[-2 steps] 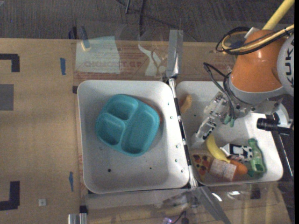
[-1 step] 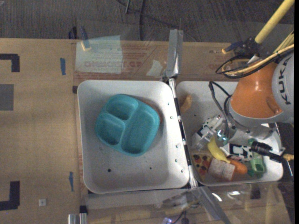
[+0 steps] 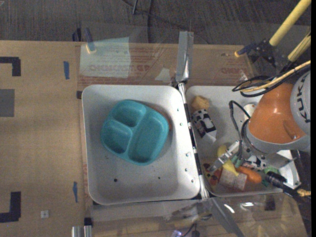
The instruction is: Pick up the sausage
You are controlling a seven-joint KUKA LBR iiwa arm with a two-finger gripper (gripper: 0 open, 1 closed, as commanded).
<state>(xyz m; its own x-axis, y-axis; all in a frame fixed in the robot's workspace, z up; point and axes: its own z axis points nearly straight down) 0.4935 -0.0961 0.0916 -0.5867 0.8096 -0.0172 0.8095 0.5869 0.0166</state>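
The right bin point(image 3: 217, 95) holds a heap of toy food near its front edge. A reddish-brown piece point(image 3: 214, 178) that looks like the sausage lies at the front left corner, partly hidden by a pale pink block point(image 3: 233, 180). My gripper point(image 3: 226, 159) hangs low over this heap, just above and right of the reddish-brown piece, next to a yellow item point(image 3: 222, 150). I see nothing held in it. The grey and orange arm point(image 3: 274, 118) covers the right part of the bin.
An orange carrot point(image 3: 251, 175) and a green piece point(image 3: 272, 173) lie right of the pink block. A tan chunk point(image 3: 200, 102) and a black-and-white item point(image 3: 204, 123) sit further back. The left bin point(image 3: 98, 181) holds a teal divided plate point(image 3: 135, 131).
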